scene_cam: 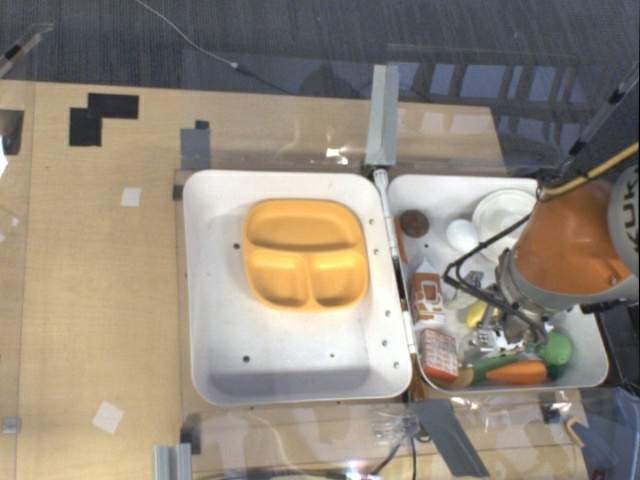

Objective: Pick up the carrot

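Arm (575,243) with orange band reaches in from 3 o'clock over right bin (598,368) | gripper (497,336) low among clutter, finger state cannot tell (hidden by wrist) | carrot (518,373) at bin's 6 o'clock edge, just beside green item (557,349) | yellow divided tray (305,253) centred in left bin (215,298)

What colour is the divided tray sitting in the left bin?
Yellow-orange. The divided tray shows plainly in the camera view, lying in the left bin.
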`<state>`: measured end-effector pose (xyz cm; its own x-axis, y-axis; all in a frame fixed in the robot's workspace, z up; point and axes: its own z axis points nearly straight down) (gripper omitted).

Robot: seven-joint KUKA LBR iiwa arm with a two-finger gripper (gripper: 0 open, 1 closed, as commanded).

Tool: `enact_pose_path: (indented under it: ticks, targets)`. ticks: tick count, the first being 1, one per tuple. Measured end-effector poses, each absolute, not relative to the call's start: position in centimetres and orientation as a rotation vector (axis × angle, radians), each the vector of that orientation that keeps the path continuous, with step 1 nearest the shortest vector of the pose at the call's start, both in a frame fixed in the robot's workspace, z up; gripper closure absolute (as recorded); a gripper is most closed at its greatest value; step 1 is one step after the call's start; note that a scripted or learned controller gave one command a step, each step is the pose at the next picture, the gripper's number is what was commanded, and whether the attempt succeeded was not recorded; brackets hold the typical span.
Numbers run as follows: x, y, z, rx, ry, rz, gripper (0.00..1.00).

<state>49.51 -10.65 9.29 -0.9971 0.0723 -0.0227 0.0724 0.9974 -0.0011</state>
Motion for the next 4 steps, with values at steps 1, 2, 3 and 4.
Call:
enact_pose_path:
  ticks: [1, 2, 3, 4]
  targets:
    - [49.4, -14.5, 9.2, 0.615, 3.056, 0.002, 0.00]
    - [53.1, -10.6, 9.2, 0.480, 3.079, 0.000, 0.00]
    - [49.3, -14.2, 9.2, 0.384, 3.094, -0.004, 0.00]
    - [50.0, -14.2, 10.6, 0.371, 3.073, -0.007, 1.00]
